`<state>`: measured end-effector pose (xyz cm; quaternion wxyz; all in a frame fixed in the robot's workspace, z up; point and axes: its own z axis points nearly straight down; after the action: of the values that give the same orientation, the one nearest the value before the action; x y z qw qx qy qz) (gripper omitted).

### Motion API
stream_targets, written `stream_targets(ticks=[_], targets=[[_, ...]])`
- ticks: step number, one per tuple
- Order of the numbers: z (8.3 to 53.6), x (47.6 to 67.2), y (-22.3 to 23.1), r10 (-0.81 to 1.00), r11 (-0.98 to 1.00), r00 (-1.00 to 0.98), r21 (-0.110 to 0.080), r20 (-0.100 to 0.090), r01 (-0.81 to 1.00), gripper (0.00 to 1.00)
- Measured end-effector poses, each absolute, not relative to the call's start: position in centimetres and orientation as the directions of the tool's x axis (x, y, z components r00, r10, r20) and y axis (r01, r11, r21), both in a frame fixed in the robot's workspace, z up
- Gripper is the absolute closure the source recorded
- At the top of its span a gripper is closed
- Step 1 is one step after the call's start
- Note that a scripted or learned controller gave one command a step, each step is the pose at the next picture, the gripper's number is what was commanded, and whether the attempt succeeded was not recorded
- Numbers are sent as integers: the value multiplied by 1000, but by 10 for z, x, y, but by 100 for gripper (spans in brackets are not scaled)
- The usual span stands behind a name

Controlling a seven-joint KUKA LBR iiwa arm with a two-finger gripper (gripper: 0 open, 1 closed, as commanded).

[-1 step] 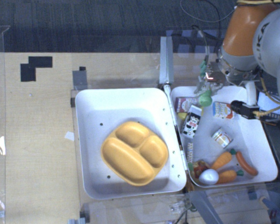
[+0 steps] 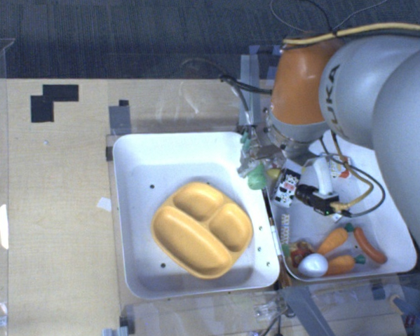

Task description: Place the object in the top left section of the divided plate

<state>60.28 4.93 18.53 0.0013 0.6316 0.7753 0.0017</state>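
A yellow divided plate (image 2: 202,229) lies in the left white bin (image 2: 138,203), with three empty sections. Its top left section (image 2: 196,198) is the one nearest the bin's back. My gripper (image 2: 254,170) hangs over the left bin's right rim, up and to the right of the plate. A small green object (image 2: 255,179) sits between its fingertips, held above the bin floor. A pale yellow-green bit (image 2: 272,173) shows just right of it.
The right bin (image 2: 404,259) holds two orange carrots (image 2: 333,240), a white egg (image 2: 313,265), a reddish sausage (image 2: 369,247) and small items near its left wall. The grey arm (image 2: 374,85) and its cables cover the right bin's back.
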Motion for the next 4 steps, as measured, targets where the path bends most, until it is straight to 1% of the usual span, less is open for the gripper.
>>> stream_targets(ticks=[1,2,3,4], targets=[[185,556,29,1000,16,-16,3,1,1000,100],[185,556,29,1000,16,-16,3,1,1000,0],[150,516,76,997,-75,75,26,-14,997,0],[185,604,41,901,-434,434,3,1,901,0]])
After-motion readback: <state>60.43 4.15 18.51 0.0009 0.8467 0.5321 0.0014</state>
